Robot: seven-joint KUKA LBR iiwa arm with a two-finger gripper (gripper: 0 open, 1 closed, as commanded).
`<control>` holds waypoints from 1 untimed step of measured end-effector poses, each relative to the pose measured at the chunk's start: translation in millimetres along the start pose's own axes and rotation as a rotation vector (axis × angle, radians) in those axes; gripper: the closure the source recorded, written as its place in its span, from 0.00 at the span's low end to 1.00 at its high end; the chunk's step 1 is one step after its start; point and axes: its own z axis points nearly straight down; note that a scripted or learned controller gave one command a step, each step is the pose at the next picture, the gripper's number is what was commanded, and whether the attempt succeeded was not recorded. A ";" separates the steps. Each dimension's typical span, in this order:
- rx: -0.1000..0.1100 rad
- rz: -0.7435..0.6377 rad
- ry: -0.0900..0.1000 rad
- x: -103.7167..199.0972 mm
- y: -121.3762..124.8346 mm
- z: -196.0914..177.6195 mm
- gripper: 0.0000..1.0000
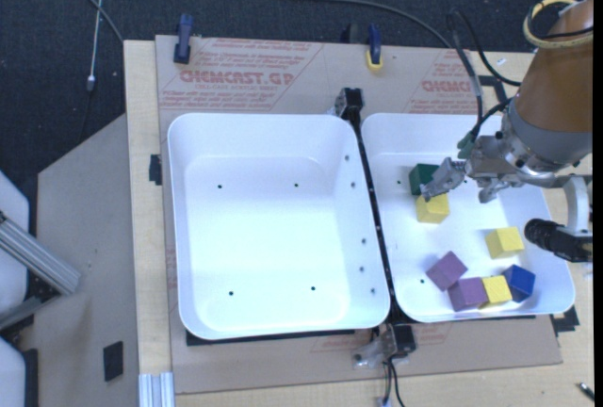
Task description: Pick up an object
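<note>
**Pincer over the blocks in the right bin**

The arm (556, 85) reaches in from the right, and its pincer (450, 177) hangs over the upper left part of the right bin (405, 127). Whether the pincer is clenched or released I cannot tell, since the wrist hides most of it.

Two blocks lie right at the pincer. A green block (421, 177) sits just to the left of the tip, partly hidden, so its long axis cannot be read. A yellow block (432, 208) lies just below the tip, touching or nearly touching the green one; it looks roughly cube-shaped, with no clear long axis, and its edges are turned slightly off the bin's walls. Neither block can be seen between the pincer's tips.

The other blocks gather toward the bin's lower right corner, well apart from the pincer. A second yellow block (505, 241) lies near the right wall. A purple block (446, 269) sits turned like a diamond, a corner pointing toward the bin's lower edge. Below it, a second purple block (466, 294), a third yellow block (497, 290) and a blue block (519, 282) stand side by side in a row along the lower edge, touching each other.

The left bin (179, 207) lies beside the right one on the counter (141, 236), their inner walls touching.
</note>
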 end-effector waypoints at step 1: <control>0.004 0.002 0.000 -41.7 54.4 120.1 0.00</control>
